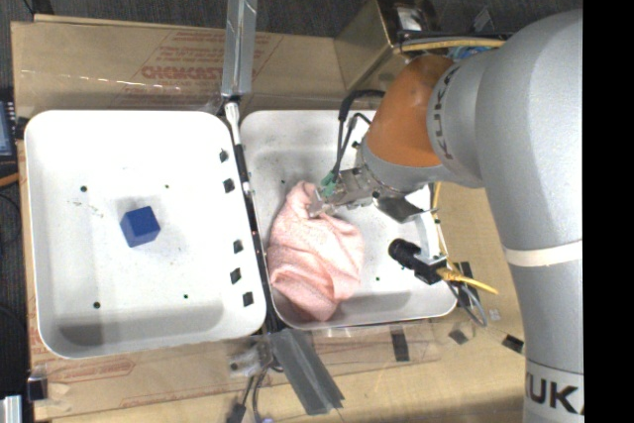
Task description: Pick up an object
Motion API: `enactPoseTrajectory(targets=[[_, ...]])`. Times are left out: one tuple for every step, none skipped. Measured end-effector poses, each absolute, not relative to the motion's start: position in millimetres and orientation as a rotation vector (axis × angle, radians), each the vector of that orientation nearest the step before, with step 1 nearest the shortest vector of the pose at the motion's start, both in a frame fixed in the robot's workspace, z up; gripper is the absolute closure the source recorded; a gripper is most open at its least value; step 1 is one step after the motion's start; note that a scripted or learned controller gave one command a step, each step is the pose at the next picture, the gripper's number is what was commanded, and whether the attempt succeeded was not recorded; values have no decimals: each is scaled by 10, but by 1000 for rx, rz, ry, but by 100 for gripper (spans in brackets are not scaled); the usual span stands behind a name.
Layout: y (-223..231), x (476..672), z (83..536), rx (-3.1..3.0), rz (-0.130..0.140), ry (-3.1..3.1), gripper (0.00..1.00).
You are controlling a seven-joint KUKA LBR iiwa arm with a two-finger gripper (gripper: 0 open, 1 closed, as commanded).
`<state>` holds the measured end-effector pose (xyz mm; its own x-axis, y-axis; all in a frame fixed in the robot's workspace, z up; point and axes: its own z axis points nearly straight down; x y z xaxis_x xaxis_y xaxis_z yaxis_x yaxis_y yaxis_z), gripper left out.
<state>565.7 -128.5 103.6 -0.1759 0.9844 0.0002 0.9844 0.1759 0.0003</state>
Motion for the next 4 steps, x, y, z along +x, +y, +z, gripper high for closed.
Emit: enactPoseTrajectory(targets=[[-1286,5657,1037,2016,0,2408,0],[-1328,5689,932,1997,0,2426,0],[-1001,5755,932,1977,-2,2441,0],[-992,5755,1027,1974,-3,2445,100]])
